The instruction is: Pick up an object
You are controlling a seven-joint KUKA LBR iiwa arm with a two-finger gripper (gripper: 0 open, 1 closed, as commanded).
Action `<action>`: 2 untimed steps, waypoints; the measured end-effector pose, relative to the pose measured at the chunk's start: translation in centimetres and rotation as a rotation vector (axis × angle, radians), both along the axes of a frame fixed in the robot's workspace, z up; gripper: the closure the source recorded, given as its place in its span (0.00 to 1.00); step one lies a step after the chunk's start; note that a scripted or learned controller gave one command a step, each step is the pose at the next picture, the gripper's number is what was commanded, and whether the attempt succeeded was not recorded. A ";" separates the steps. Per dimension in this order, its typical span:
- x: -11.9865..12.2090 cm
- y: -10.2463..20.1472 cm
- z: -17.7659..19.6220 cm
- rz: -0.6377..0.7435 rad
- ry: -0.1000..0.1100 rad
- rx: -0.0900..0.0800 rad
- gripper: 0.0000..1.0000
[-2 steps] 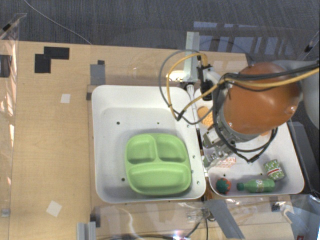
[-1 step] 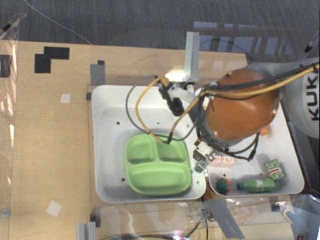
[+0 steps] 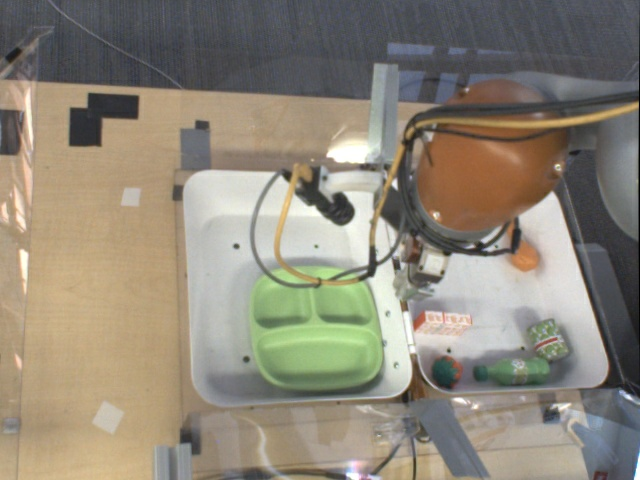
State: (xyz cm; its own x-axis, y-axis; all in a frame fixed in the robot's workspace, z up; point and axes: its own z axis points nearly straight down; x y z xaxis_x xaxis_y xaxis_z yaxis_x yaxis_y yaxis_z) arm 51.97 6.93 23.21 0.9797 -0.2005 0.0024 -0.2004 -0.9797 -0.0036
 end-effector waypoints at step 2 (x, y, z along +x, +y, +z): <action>-1.7 0.9 8.2 -0.009 -0.001 0.000 1.00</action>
State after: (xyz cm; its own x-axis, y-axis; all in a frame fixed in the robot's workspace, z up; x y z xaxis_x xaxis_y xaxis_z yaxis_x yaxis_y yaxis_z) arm 50.29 7.82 31.38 0.9778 -0.2095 0.0038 -0.2095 -0.9778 -0.0039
